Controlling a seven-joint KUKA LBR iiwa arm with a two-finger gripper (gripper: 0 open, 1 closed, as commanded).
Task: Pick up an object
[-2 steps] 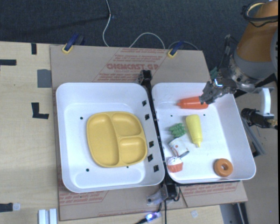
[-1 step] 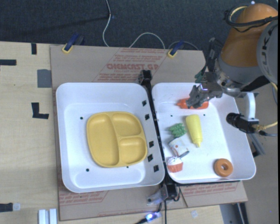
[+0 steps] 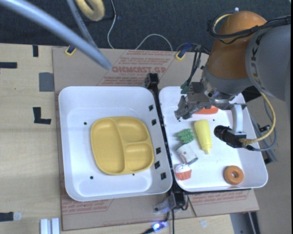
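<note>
The gripper, finger state can't be told, is hung just above-left of the upright-lying yellow corn.

This looks like a robotics lab: 2 shallow white bins sit on a cardboard sheet over a wooden bench, toy food scattered inside, with loose cables, probably sensor wiring.

Both white bins, left bin and right bin, are being viewed from one fixed camera above the bench, tilted downward, at medium range. The arm is being framed entering from the right.
</note>
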